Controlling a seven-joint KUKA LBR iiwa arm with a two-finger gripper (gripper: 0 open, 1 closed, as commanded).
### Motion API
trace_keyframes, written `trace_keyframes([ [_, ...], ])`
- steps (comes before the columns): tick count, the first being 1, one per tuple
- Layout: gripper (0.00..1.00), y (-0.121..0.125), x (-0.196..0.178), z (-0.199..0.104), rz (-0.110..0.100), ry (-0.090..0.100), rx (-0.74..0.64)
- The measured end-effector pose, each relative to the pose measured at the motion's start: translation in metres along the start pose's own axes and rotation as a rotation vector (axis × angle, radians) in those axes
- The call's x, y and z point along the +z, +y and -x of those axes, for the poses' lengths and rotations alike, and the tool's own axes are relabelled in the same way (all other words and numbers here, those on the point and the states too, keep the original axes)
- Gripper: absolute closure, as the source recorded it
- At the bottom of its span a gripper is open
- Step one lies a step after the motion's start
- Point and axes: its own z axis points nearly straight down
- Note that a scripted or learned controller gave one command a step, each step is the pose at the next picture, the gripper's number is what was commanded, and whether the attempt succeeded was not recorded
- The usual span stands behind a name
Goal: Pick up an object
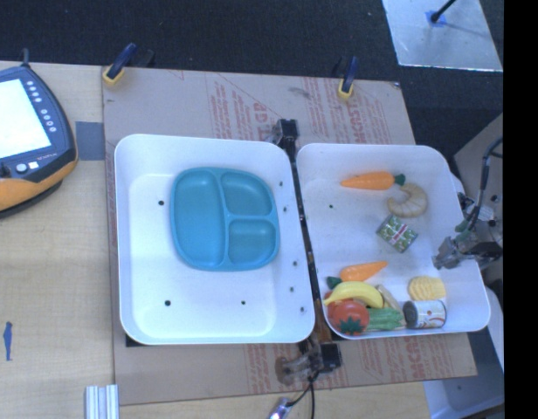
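Gripper [450, 256] at right bin's [444, 160] right rim, mostly cut off at the edge; can't tell its state. Cardboard print unreadable. Right bin: two carrots [369, 181] [363, 271], one croissant-like piece [409, 201], green packet [396, 233], banana [355, 294], tomato [348, 316], can [424, 313], yellow item [426, 287]. Left bin [142, 234]: one blue divided plate [224, 218].
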Motion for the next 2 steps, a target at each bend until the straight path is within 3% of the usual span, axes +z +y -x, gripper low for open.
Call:
trace_keyframes([
  [2,1.0,0.0,-0.0075,-0.0095,0.0,-0.002,-0.004],
])
